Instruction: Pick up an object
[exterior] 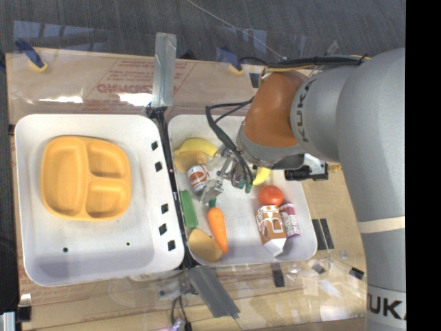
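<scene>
My gripper point(222, 179) hangs over the middle of the right bin point(303, 243), its fingers pointing down-left. It is just right of a small red and white can point(198, 178) and above an orange carrot point(218, 227). A yellow banana point(196, 147) lies at the bin's upper left. A red tomato point(271, 195) and a brown and white carton point(272, 227) sit to the right. A green stick point(188, 208) and a tan wedge point(204, 245) lie at the bin's left and lower left. Nothing shows between the fingers.
The left bin point(41, 254) holds a yellow divided tray point(85, 178). A black divider with clips point(165, 185) runs between the bins. The arm's orange band point(274, 112) and grey body cover the right bin's upper right. Cardboard and tape surround the bins.
</scene>
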Robot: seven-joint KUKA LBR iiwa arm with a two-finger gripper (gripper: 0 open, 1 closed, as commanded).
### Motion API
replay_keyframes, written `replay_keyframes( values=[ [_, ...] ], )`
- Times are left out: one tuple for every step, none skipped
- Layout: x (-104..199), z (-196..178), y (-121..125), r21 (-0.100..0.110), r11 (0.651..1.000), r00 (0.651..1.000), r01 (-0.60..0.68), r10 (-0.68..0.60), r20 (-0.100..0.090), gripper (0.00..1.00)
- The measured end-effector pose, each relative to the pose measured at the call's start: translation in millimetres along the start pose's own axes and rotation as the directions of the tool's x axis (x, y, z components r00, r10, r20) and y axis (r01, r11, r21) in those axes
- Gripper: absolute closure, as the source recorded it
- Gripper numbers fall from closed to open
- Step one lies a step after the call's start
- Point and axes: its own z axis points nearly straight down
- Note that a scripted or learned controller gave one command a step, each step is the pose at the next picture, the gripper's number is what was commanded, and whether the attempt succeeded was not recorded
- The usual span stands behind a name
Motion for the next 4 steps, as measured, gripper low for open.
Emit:
replay_keyframes(
  values=[
    [53,1,-13,0.002,0.995,0.995,-0.101,0.101,-0.003,0.0],
    [52,-9,-12,0.001,0.996,0.996,-0.093,0.093,-0.001,1.0],
    [2,-137,-40,-0.002,0.999,0.999,-0.034,0.034,0.013,1.0],
    [69,-151,-20,0.0,0.988,0.988,-0.154,0.154,0.0,1.0]
  ],
)
